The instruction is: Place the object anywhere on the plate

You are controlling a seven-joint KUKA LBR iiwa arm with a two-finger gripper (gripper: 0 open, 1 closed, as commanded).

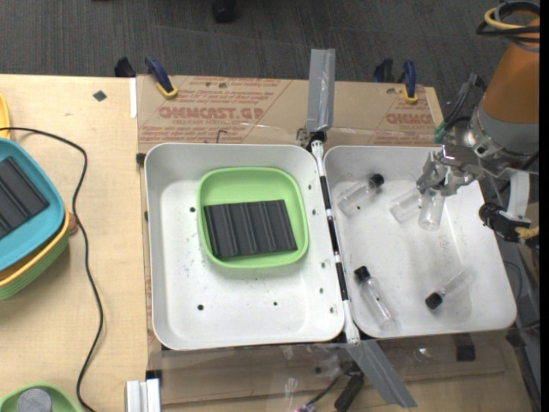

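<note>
Clear vial (pixel 428 212) — perhaps gripped — beneath gripper (pixel 431 187), right bin (pixel 489 312).

- The scene is brightly and evenly lit from above; shadows are soft and short.
- The two shallow white plastic bins (pixel 171 299) are the brightest areas, close to washing out toward the lower right of the frame.
- The square lime-green plate (pixel 292 191) casts a faint shadow on the bin floor at its lower edge.
- The clear plastic vials with black caps (pixel 371 290) nearly vanish against the white; only their caps read clearly.
- The grey carpet across the top of the frame is darker and slightly soft.
- The orange band of the robot arm (pixel 513 80) at the right edge looks mildly blurred.
- Straight edges bow slightly toward the corners.
</note>
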